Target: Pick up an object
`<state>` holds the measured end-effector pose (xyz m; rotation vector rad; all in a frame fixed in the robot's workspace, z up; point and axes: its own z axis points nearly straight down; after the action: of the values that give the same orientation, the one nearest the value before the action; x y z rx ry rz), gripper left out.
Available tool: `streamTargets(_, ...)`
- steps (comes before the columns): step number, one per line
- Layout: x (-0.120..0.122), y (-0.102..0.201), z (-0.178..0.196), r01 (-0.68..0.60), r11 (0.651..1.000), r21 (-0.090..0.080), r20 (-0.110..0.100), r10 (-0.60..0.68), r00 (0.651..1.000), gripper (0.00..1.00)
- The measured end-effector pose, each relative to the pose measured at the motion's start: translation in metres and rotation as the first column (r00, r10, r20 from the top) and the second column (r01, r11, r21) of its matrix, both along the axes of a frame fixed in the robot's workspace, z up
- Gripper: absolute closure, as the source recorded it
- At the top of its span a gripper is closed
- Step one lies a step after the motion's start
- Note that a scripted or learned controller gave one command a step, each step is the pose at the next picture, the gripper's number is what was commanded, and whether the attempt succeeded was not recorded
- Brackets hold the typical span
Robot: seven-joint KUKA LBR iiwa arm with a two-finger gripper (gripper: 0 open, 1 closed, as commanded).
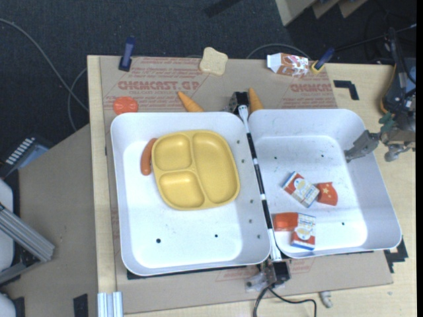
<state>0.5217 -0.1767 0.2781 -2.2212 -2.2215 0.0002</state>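
Observation:
The right bin (310,134) holds a small white and orange carton (301,189), a red wedge (328,193) touching it, a red-orange block (285,221) and a second small carton (305,233) near the front rim. My gripper (375,150) hangs over the bin's right rim. It is open, with one grey finger (357,146) inside the rim and the other outside, and nothing between them. The objects lie to its left and nearer the front, apart from it.
The left bin (178,243) carries a yellow divided plate (195,169) with a red sausage (146,157) beside it. Behind the bins lie a bread slice (213,60), a carrot (190,102), a red disc (125,105) and a milk carton (289,64).

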Motion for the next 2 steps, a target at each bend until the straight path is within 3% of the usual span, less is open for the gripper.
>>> streamTargets(1, 0.050, -0.007, -0.163, 0.000, 1.000, 0.001, -0.002, 0.000, 1.000, 0.00)
streamTargets(2, 0.012, 0.007, -0.189, 0.001, 1.000, -0.003, 0.012, -0.001, 1.000, 0.00)
